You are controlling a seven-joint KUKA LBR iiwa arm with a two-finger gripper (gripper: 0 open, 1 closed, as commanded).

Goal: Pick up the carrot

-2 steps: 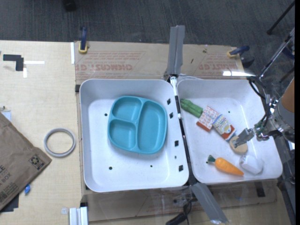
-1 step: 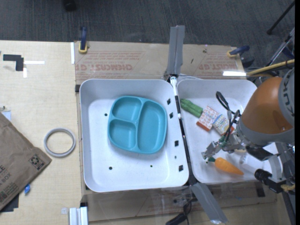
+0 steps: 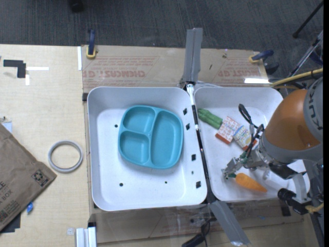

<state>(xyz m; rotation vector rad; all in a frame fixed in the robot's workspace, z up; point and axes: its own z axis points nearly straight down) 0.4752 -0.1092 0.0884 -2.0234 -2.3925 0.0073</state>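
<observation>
White plastic forms both shallow bins on the bench. The left bin (image 3: 97, 153) is holding one turquoise divided plate (image 3: 151, 136), which is lying flat near the bin's middle with its three compartments facing up. The right bin (image 3: 218, 192) is sitting directly beside the left bin, their inner walls touching along a shared seam.

Taking the divided plate as the reference, the right bin's contents are all lying on the far side of that seam from the plate. A green vegetable (image 3: 209, 117) is lying closest to the plate, just past the seam. Two small printed packets (image 3: 232, 130) are resting side by side beyond the green vegetable, farther from the plate. A dark-handled utensil (image 3: 245, 115) is lying beyond the packets.

The carrot (image 3: 249, 182) is lying in the right bin, farther from the plate than the green vegetable and nearer the camera-side wall. It is showing as a short, bright orange, tapered piece lying on its side.

The gripper (image 3: 235, 169) is hanging over the right bin, just beside the carrot's plate-facing end. Whether its fingers are spread or closed cannot be told. The arm's orange band (image 3: 292, 120) is showing above the wrist.
</observation>
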